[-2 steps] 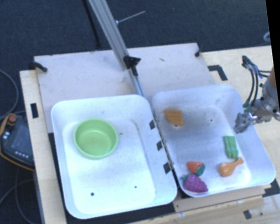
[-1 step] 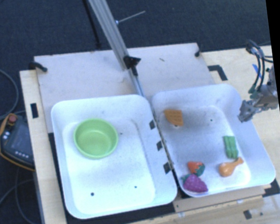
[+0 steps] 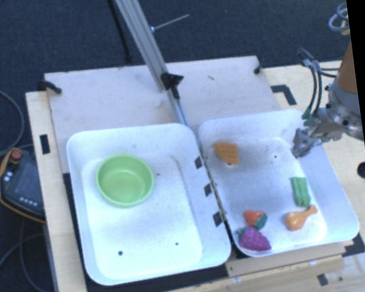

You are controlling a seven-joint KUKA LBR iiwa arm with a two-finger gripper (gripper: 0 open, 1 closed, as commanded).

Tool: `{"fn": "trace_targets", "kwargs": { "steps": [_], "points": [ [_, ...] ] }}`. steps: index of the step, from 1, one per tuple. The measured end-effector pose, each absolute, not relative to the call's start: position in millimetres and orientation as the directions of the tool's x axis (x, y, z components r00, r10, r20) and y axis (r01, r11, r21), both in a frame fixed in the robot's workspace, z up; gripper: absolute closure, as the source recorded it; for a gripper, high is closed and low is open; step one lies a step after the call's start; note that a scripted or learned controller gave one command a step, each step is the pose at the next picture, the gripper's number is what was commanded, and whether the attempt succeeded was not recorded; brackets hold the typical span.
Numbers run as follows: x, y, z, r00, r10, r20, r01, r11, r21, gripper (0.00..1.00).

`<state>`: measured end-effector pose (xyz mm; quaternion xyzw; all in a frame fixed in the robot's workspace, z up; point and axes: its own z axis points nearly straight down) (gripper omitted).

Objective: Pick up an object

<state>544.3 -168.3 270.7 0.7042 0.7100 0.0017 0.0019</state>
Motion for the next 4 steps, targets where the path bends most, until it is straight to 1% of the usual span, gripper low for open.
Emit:
{"fn": "trace_targets", "kwargs": {
  "steps": [1,2,3,4],
  "points": [
    [549.9,-118.6,277.3,-0.009,1.000,0.001,1.000,0.009,0.004,1.00],
    [561.7,-61.2,276.7,-0.008,1.000,0.000,1.000,0.008,0.004,1.00],
    [564.7,-14.7,278.7,-0.008,1.000,0.000,1.000,0.008,0.004,1.00],
    [558.3,37.7,263.2,-0.007,1.000,0.001,1.000,0.007,0.000,1.00]
  ]
}}
